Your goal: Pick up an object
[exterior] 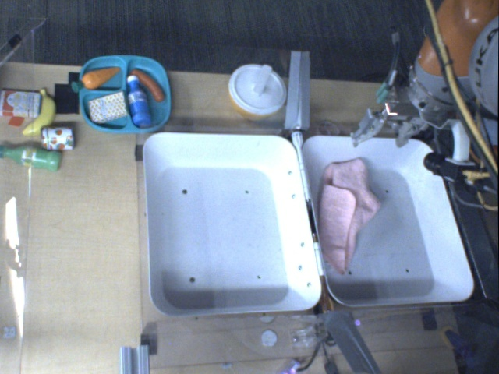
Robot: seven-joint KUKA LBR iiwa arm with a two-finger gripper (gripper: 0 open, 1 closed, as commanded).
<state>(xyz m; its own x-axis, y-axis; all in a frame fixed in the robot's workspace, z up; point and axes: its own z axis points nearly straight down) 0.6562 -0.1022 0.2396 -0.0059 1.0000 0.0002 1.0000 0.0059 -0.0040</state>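
Pink cloth (348, 209) lies crumpled against the right bin's (444, 232) left wall, leaving bare floor toward its right rim. Above that bin's far edge hangs the gripper (387, 130), fingers spread apart, gripping nothing, apart from the cloth.

My arm (460, 22) is grey with an orange band; yellow and black cables run along it, above pale metal jaws.

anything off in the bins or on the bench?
Nothing spilled or damaged. The pink cloth lies crumpled against the right bin's left wall rather than flat. The claw hovers over that bin's far rim, apart from the cloth. The blue tray and bench items look orderly.
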